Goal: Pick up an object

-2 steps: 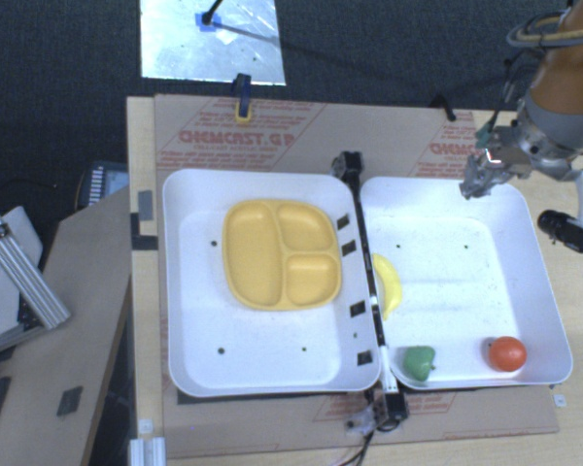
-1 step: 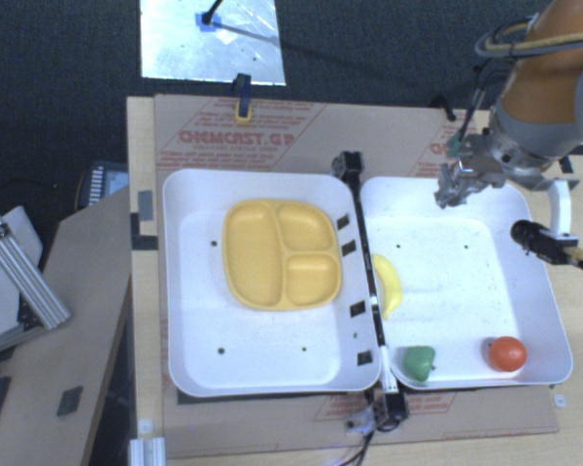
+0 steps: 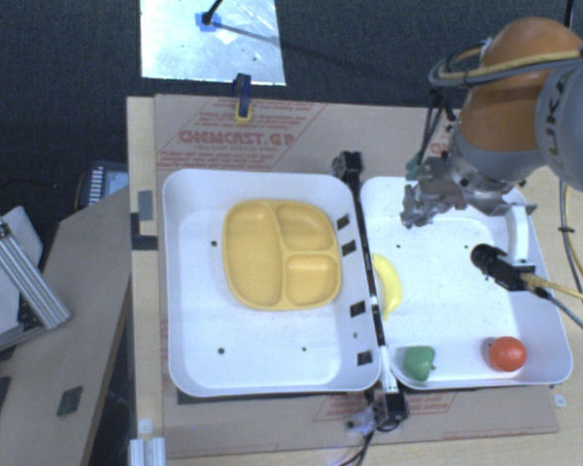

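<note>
The claw, its grip state impossible to tell, hung above the right bin; centring over the yellow object before descending seemed wise.

A tan wooden bench is set on dark carpet; a shiny metal sheet lies beyond its far edge.

On the brown cardboard sheet under the bins, red letters behind the left bin seem to read "CHEMCAST GP", seen upside down. Smaller red lines are around it and on the front edge, but they are too blurred to read.
</note>
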